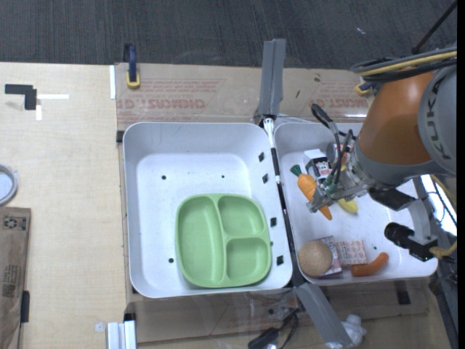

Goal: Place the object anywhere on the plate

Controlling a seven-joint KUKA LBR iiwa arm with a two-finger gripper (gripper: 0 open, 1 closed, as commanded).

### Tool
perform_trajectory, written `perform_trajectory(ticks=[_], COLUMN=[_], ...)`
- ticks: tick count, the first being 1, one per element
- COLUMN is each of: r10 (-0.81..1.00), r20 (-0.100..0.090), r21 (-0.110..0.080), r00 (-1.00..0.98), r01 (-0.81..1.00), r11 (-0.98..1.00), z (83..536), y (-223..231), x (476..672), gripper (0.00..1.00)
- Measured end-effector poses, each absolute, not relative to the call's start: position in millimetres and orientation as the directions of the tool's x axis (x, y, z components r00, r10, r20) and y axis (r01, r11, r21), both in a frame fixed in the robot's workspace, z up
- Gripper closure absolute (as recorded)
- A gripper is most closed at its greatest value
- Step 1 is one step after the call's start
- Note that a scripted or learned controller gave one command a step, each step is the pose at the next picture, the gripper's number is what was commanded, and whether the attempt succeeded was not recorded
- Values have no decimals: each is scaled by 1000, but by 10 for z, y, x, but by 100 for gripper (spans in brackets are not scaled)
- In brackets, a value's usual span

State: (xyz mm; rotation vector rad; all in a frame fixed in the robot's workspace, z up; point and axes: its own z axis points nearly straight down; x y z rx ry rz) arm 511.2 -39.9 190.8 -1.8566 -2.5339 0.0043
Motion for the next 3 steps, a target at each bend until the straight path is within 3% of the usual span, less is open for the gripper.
perform_trajectory(ticks=[1, 2, 3], r10=[886, 886, 917], r20=[0, 0, 0], r21=[-3, -3, -4], r00=[-464, -464, -399], r01=[886, 886, 917], r11=[464, 464, 399], z=[1907, 1907, 1902], y=[540, 539, 474], x=[5045, 5046, 5004], gripper=[100, 0, 0])
